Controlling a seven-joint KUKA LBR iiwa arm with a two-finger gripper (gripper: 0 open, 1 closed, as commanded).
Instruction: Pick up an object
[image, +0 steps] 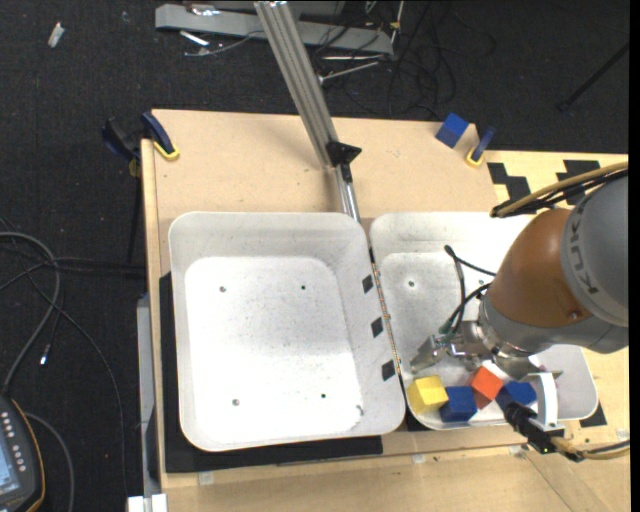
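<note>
While the gripper (452, 345), its grip unreadable from here, hangs lower right, it should drop squarely onto the yellow block (430, 391).

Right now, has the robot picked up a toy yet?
Not yet, as far as I can tell. Done: the grey arm with the orange band has reached into the right white bin. In hand: nothing I can see. The small yellow block, blue block and orange block lie in the bin's near corner. Left: grabbing one and lifting it.
</note>
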